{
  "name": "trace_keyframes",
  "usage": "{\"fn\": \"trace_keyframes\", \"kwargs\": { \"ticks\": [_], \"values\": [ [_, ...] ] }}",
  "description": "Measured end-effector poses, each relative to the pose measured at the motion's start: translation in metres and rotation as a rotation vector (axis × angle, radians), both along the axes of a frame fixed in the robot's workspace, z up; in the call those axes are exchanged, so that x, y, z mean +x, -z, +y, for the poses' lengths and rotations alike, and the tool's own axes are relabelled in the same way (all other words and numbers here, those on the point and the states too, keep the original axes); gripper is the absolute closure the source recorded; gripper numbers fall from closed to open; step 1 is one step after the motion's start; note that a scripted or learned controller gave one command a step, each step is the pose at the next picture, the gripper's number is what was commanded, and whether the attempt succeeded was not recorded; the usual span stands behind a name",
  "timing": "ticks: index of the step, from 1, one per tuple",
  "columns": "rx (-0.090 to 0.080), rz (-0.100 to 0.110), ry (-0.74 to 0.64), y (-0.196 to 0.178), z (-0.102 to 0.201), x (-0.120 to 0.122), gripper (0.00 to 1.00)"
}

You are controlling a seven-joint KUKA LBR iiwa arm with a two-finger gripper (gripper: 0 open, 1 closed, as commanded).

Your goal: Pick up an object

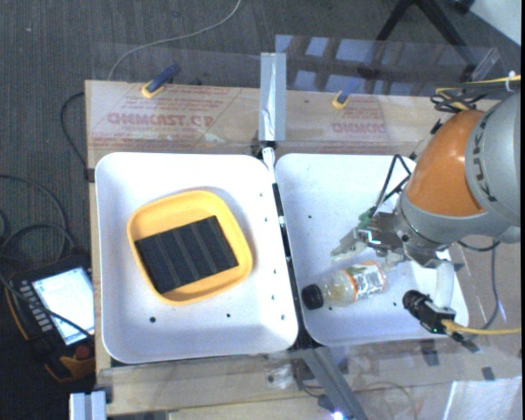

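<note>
A clear plastic bottle (354,284) with a black cap and an orange label lies on its side near the front of the right bin (324,191), cap pointing left. My gripper (360,238) hangs just behind and above the bottle, under the orange wrist band. I see nothing held in it. In the left bin (114,322) a yellow dish (149,221) holds a black ribbed block (191,254).
The raised divider (280,234) between the two bins runs just left of the bottle's cap. The back half of the right bin is bare white floor. A tablet lies on the floor left of the bench.
</note>
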State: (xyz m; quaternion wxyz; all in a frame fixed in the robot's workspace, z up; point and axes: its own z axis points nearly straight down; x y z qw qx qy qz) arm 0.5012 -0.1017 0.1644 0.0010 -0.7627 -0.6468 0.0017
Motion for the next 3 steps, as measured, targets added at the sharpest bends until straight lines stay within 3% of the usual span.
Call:
{"fn": "trace_keyframes", "kwargs": {
  "ticks": [1, 2, 3],
  "values": [
    [-0.001, -0.018, -0.081, 0.073, -0.04, 0.002, 0.0],
    [-0.01, -0.025, -0.182, 0.072, -0.001, -0.011, 0.0],
    [-0.004, -0.029, -0.185, 0.06, 0.002, -0.009, 1.0]
  ]
}}
